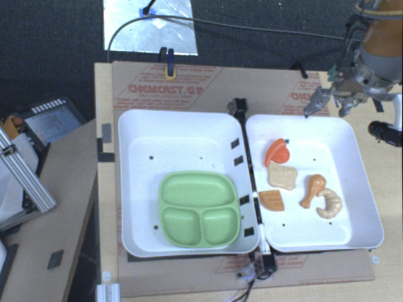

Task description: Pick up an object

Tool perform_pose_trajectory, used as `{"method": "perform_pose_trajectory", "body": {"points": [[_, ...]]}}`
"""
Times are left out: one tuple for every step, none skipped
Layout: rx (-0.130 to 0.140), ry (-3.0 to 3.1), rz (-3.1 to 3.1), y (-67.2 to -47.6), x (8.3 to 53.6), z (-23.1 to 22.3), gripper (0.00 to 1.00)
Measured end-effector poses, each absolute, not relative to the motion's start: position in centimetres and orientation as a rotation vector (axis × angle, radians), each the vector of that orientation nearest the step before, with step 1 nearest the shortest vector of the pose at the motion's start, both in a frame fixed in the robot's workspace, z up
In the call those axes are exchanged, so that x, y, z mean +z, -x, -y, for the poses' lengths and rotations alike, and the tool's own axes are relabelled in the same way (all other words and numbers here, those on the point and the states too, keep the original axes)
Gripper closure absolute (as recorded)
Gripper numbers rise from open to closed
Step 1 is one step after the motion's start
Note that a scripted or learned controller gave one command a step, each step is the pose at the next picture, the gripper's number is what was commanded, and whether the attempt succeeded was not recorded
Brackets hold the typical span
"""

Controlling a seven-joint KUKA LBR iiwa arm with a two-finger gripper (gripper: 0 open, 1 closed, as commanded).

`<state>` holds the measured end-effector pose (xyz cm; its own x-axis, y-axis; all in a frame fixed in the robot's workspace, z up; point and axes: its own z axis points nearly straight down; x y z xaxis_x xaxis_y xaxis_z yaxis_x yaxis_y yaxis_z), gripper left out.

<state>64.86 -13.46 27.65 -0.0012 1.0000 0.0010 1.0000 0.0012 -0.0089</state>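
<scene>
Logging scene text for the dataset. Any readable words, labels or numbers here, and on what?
"CHEMCAST GP": red print, upside down, on the brown board behind the left bin.
Same red print repeats near the board's right corner and along the front edge: too blurred to read.
Dark device at left: markings unreadable.

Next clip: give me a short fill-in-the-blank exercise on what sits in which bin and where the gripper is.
1. The green divided tray lies in the ____ bin.
2. The chicken drumstick lies in the ____ bin.
3. The gripper hangs over the right bin's ____ edge, holding nothing.

Missing words: left; right; far
</scene>
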Motion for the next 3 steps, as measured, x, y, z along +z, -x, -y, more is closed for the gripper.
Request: {"method": "perform_pose_trajectory", "body": {"points": [[-0.001,2.219,2.226,-65.0,28.3,13.4,0.00],[0.002,2.218,2.224,-65.5,24.1,13.5,0.00],[0.002,2.218,2.224,-65.6,19.9,13.2,0.00]]}}
